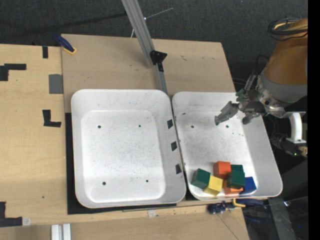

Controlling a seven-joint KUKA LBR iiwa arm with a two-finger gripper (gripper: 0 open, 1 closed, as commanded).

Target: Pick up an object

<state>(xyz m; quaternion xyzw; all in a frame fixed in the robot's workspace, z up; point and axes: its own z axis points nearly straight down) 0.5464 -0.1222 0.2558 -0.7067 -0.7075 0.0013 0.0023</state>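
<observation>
Huddling coloured blocks, right bin's corner.

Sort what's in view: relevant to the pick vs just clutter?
Relevant: end effector; right bin; green block; yellow block; orange block; dark green block; blue block.
Clutter: left bin; metal pole; black tape marks.

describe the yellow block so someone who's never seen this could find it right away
Start at the right-hand white bin and go to its near corner, where a cluster of coloured blocks sits. The yellow block is at the cluster's front edge, beside the green block and below the orange block. It is the only yellow one.
</observation>
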